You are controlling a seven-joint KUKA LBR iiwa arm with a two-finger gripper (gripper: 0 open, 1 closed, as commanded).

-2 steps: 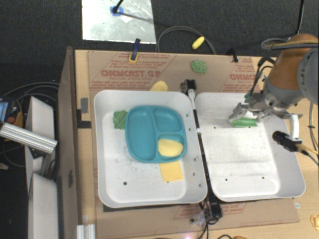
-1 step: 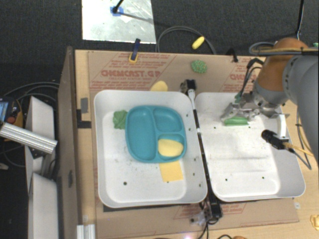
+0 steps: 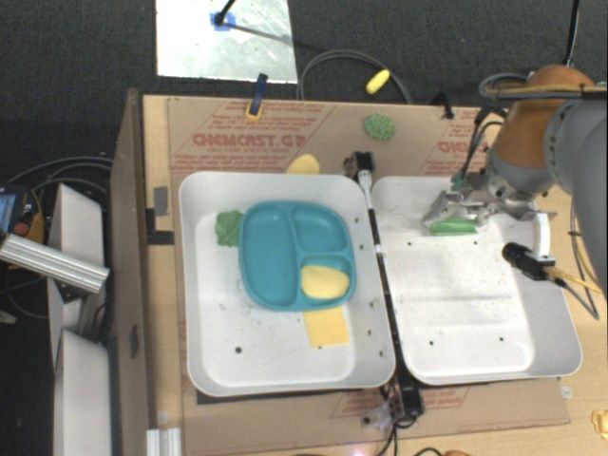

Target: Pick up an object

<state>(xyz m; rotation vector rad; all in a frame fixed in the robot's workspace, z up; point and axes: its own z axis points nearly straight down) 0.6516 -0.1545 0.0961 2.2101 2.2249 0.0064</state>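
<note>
My gripper (image 3: 463,207) reaches down into the far part of the right bin (image 3: 475,302), coming from the grey arm with the orange band at the right. A flat green object (image 3: 452,224) lies directly under its tip, touching or nearly touching it. I cannot tell whether this object is gripped or resting on the bin floor. In the left bin (image 3: 204,283) sits a teal divided plate (image 3: 280,255) with a yellow rounded piece (image 3: 325,280) in its near right compartment.
A yellow flat square (image 3: 328,328) lies in front of the plate, and a green leafy piece (image 3: 228,227) sits at the plate's left. A yellow item (image 3: 304,165) rests at the left bin's back rim. A green round thing (image 3: 379,126) sits on the cardboard behind.
</note>
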